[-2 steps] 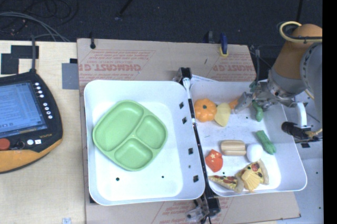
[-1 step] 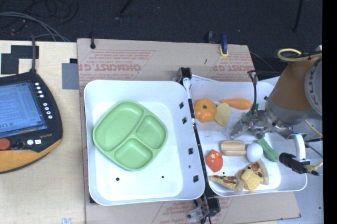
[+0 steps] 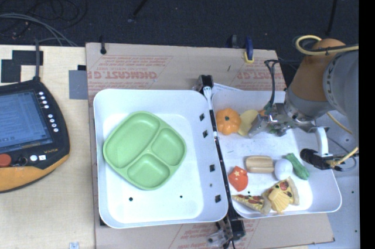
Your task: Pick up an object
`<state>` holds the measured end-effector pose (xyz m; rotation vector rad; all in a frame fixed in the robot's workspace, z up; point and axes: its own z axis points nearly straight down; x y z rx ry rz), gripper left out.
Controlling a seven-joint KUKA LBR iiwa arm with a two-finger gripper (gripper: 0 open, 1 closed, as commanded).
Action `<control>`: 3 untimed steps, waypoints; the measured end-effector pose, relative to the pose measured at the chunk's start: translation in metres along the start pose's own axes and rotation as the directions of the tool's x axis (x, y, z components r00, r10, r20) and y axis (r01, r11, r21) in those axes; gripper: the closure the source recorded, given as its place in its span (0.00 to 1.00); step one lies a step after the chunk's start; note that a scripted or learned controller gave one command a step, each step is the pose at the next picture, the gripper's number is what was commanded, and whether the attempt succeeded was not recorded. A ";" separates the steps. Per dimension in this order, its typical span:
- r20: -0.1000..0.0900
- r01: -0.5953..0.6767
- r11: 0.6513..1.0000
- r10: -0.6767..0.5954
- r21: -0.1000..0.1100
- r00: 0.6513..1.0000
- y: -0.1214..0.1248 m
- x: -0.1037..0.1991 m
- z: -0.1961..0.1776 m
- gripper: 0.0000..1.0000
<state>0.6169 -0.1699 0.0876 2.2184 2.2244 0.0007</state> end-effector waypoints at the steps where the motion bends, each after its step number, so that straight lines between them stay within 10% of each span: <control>1: 0.000 -0.008 1.000 0.008 0.001 1.000 -0.068 -0.046 -0.001 0.00; 2: 0.000 0.002 1.000 -0.002 -0.004 1.000 0.010 -0.021 -0.023 0.00; 3: 0.000 0.001 1.000 -0.001 0.001 1.000 0.028 -0.043 0.001 0.00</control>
